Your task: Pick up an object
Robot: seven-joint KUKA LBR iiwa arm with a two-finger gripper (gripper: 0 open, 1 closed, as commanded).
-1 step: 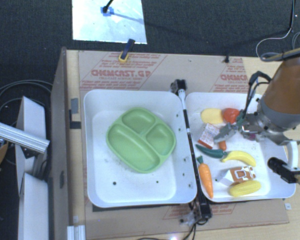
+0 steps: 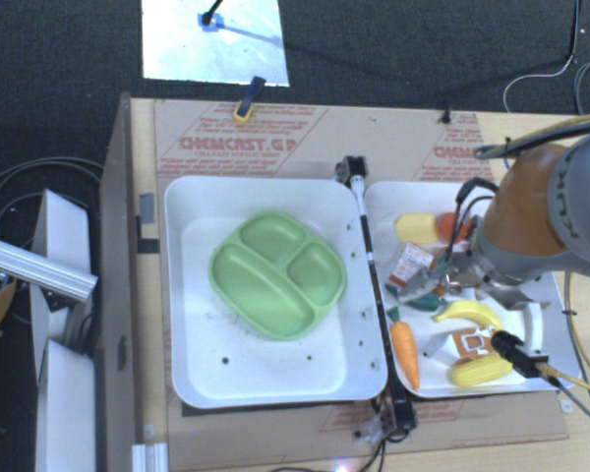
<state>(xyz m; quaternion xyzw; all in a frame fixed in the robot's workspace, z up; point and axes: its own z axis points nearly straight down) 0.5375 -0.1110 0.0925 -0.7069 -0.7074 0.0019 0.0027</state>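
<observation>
Gripper [image 2: 452, 275] is low inside the right bin [image 2: 393, 197], roughly at the bin's centre. The arm [image 2: 546, 214] reaches in from 3 o'clock and covers the bin's right half. Can't tell how far the gripper is open because the wrist body hides it. Nothing seen held.

Pickable things crowd round the gripper:
- White-and-red packet [image 2: 410, 262] just beside it at 9 o'clock.
- Teal piece [image 2: 425, 303] near, at 7 o'clock.
- Banana [image 2: 469, 312] just beside at 5 o'clock; can't tell if it is touching.
- Yellow round fruit [image 2: 413, 227] at 11 o'clock.
- Orange-red item [image 2: 449, 226] at 12 o'clock, right beside the yellow fruit and partly crossed by a dark cable.
- Small orange-and-white box [image 2: 469, 343] at 6 o'clock, past the banana.
- Yellow lumpy piece [image 2: 480, 370] further along 6 o'clock, near the bin's bottom wall.
- Carrot [image 2: 404, 352] at 7 o'clock, lying along the bin's left wall with its tip toward 6.

So the packet, the teal piece and the banana hem the gripper in on three sides.

Left bin [image 2: 192, 362] sits at 9 o'clock of the right bin, the two side by side. The green divided plate [image 2: 278, 275] lies in its middle, set on a diagonal and well apart from the gripper. Both bins rest on a cardboard sheet [image 2: 236, 144] with red lettering.
</observation>
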